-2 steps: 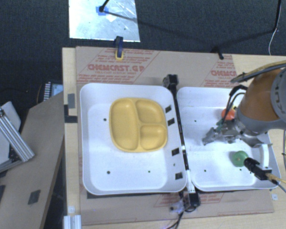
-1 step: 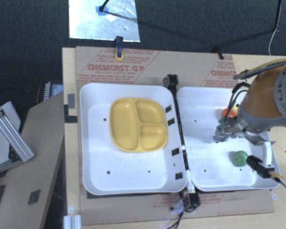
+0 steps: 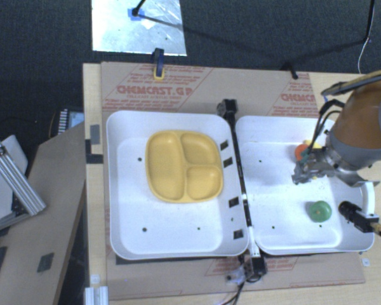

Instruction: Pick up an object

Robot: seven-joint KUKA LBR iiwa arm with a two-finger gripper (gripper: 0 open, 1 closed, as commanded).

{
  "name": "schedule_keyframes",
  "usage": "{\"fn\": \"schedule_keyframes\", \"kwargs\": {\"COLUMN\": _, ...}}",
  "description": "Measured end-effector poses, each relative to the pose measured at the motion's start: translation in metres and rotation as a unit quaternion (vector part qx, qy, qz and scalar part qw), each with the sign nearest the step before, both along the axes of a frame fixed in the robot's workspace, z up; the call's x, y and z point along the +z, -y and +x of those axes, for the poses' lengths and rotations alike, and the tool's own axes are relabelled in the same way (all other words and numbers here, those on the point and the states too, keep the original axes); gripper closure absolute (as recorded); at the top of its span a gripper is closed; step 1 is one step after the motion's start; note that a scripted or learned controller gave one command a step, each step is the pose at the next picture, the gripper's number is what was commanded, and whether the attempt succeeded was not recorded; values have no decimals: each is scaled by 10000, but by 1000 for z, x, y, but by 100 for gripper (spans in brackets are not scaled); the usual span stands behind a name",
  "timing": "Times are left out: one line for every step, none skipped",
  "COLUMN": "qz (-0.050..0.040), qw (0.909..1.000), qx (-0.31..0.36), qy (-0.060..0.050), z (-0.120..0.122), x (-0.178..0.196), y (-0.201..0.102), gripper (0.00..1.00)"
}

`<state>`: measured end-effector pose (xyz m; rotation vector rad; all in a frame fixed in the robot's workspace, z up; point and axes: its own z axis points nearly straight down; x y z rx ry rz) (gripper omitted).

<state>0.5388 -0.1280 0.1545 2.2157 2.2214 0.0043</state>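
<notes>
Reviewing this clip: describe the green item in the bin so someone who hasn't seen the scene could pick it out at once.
Start at the right-hand shallow white bin, the one the grey arm reaches into. Near its front right corner lies a small round green object, below the gripper. Its green colour and lower position set it apart from the small orange object beside the gripper.

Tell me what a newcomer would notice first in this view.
The yellow tray, split into three compartments, lies in the middle of the left bin and stands out most against the white. In the right bin, the arm reaches in with its tool low beside a small orange object, while a green ball lies apart, nearer the front.
</notes>
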Motion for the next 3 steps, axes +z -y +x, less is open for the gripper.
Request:
{"fn": "schedule_keyframes", "kwargs": {"qz": -3, "qw": 10000, "qx": 8, "qy": 9, "z": 2, "x": 54, "y": 0, "gripper": 100}}
{"fn": "schedule_keyframes", "kwargs": {"qz": 10, "qw": 10000, "qx": 36, "qy": -7, "z": 15, "x": 66, "y": -49, "gripper": 100}}
{"fn": "schedule_keyframes", "kwargs": {"qz": 12, "qw": 10000, "qx": 39, "qy": -11, "z": 25, "x": 75, "y": -99, "gripper": 100}}
